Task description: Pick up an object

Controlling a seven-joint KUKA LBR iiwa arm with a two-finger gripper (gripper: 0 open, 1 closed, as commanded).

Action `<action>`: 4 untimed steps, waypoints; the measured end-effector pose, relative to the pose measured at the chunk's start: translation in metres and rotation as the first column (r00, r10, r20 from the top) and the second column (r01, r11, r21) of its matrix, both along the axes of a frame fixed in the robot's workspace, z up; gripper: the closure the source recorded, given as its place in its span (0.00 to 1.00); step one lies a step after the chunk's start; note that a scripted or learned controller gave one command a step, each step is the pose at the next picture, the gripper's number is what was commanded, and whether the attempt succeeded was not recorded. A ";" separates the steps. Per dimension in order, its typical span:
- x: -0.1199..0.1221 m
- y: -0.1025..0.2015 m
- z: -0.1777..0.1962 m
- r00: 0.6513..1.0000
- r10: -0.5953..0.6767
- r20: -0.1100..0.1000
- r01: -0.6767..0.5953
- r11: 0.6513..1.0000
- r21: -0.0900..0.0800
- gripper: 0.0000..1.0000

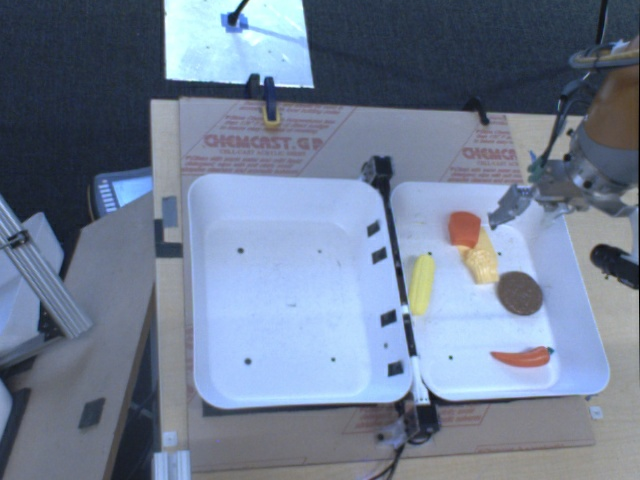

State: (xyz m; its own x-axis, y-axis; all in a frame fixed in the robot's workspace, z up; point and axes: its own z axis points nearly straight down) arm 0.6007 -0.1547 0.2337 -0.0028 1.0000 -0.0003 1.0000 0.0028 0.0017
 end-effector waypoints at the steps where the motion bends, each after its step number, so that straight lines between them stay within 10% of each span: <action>1: 0.043 0.007 0.023 1.000 0.004 0.007 -0.004 1.000 -0.001 0.00; 4: 0.069 -0.051 0.180 1.000 0.002 0.009 -0.002 1.000 -0.003 0.00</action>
